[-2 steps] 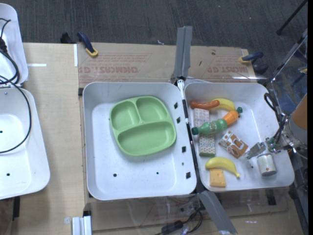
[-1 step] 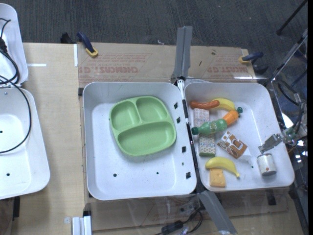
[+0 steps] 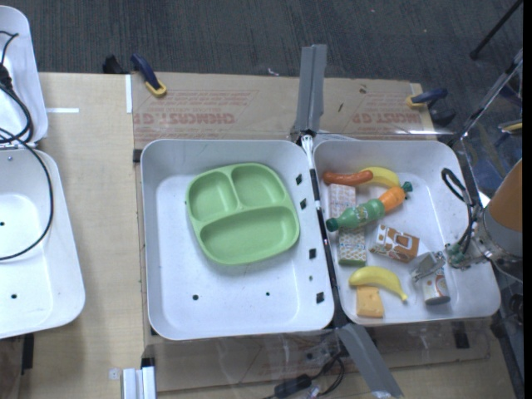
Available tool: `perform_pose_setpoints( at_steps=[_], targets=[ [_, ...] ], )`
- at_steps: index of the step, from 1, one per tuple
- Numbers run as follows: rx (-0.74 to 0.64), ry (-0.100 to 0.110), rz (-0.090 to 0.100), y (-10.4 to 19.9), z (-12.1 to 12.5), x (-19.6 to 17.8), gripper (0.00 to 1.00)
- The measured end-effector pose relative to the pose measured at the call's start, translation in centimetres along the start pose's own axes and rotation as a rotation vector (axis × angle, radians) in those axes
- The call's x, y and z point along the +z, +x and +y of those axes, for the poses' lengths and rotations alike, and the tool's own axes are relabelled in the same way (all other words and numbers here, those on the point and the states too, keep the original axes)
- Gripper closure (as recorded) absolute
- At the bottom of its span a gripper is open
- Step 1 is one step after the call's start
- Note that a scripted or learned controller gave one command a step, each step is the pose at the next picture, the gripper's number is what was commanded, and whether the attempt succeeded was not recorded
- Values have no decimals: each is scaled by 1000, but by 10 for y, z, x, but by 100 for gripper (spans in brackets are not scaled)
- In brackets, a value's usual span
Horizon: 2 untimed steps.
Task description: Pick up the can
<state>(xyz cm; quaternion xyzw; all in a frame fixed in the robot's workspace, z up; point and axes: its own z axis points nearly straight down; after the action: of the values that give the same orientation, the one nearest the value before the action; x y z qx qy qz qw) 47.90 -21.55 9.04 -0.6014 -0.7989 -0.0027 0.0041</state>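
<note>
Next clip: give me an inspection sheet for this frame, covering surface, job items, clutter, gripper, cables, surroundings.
Surface: wooden bench bearing two white bins, left bin and right bin.
Job items: can lying near the right bin's front right corner.
Clutter: green plate in the left bin; in the right bin two bananas, carrot, green bottle, small boxes.
Gripper: gripper low in the right bin, just above the can in the image; finger state unclear.
Cables: black cable looped at far left.
Surroundings: dark floor, clamps on the bench's back edge.
</note>
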Motion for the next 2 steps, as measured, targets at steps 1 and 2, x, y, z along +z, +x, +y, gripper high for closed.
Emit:
perform_pose_setpoints(
  at_steps=[1, 2],
  targets=[
    [4, 0, -5, -2, 0, -9, 100],
    [65, -1, -12, 7, 108, -113, 100]
  ],
)
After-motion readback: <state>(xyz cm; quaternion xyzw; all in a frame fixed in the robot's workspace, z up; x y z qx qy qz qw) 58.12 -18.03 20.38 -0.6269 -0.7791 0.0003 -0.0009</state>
